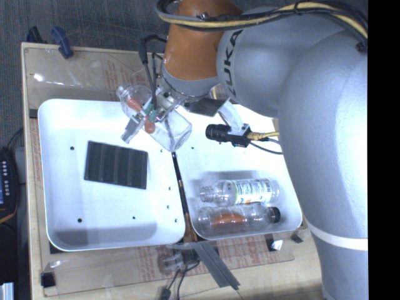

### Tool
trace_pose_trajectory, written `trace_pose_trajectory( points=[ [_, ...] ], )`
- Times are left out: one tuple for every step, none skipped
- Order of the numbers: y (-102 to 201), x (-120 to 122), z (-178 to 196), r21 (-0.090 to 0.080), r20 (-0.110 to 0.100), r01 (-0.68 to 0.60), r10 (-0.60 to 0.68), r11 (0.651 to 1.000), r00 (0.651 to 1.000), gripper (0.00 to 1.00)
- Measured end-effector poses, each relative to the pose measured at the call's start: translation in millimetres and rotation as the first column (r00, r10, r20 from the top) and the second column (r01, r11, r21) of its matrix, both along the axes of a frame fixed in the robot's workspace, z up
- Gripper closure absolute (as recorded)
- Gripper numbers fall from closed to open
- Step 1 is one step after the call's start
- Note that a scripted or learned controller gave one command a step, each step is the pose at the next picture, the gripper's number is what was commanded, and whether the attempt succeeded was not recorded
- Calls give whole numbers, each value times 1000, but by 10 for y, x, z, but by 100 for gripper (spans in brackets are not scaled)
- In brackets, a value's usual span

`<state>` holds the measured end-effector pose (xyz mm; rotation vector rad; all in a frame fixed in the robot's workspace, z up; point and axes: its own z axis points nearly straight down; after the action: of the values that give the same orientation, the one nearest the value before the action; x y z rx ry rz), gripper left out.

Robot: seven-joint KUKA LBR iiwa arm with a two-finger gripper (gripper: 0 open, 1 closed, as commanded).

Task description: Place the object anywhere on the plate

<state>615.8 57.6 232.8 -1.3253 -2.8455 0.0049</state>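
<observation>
Pale wood forms the bench, which carries two white bins with a dark ridged plate lying flat in the left bin. Right of the plate, across the wall the bins share, the right bin holds two clear bottles lying on their sides, touching along their length. The labelled bottle is the farther of the pair and its neck seems to point back toward the plate. The lower bottle, with orange-brown contents, has its black cap pointing away from the plate. Both long axes run roughly in line with the plate's long side. The gripper hangs beyond the plate's far right corner, near the shared wall, well apart from the bottles. Whether it grips anything cannot be made out among its clear parts. A blue clamp sits far beyond the plate's left end.
</observation>
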Motion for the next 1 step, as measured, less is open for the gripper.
trace_pose_trajectory(
  points=[
    [396,26,-283,-1,-3,19,-19,1000,1000,100]
  ],
)
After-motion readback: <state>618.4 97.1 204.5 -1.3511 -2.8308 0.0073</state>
